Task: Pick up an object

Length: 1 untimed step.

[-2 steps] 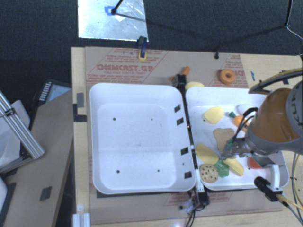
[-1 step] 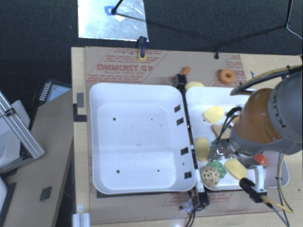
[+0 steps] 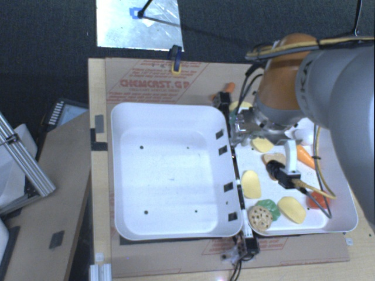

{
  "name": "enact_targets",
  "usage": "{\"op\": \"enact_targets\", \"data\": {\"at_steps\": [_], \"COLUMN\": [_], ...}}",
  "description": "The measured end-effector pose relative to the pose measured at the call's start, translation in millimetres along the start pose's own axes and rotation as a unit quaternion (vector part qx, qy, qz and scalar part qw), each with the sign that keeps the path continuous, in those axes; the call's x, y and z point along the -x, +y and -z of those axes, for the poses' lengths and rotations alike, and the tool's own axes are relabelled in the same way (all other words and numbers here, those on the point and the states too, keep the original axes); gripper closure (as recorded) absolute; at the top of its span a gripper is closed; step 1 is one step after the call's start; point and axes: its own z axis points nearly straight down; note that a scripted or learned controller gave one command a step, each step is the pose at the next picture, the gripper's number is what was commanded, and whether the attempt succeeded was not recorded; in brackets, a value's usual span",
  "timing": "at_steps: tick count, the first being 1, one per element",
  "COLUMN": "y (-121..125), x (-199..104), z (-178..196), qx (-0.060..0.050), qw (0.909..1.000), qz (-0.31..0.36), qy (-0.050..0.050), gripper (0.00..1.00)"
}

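Down at the near end of the right-hand shallow white plastic bin [image 3: 340, 215], a round tan speckled biscuit [image 3: 259, 216] touches a green leafy plastic piece [image 3: 270, 206]. A pale yellow lemon-shaped piece [image 3: 292, 209] lies just beside them, its long axis slanting from far left to near right. A little farther in, a flat yellow oval slice [image 3: 251, 184] lies close to this bin's left wall, its long axis running near to far. A small red piece [image 3: 316, 199], partly hidden, sits towards the right wall. Farther still, an orange carrot-shaped piece [image 3: 304, 155] slants from far left to near right; which end is its tip is unclear. A small tan piece [image 3: 273, 158] and a yellow wedge [image 3: 262, 144] lie between the carrot and the gripper [image 3: 239, 126]. The gripper is low in the bin's far left corner, close against the wall next to the left-hand shallow white bin [image 3: 170, 174]; whether it is open or closed cannot be told. The grey arm [image 3: 334, 92] enters from the right and turns down at its orange band [image 3: 287, 69], wrist aimed down and leftward. Beyond lie a brown cardboard sheet [image 3: 158, 81] and a blue-and-yellow clamp [image 3: 175, 59].
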Motion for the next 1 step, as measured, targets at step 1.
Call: {"op": "enact_targets", "data": {"at_steps": [1], "y": [-75.8], "x": [-52.5], "z": [224.7], "qx": [0.0], "qw": [1.0], "qz": [-0.003], "qy": [0.001], "gripper": [1.0]}}
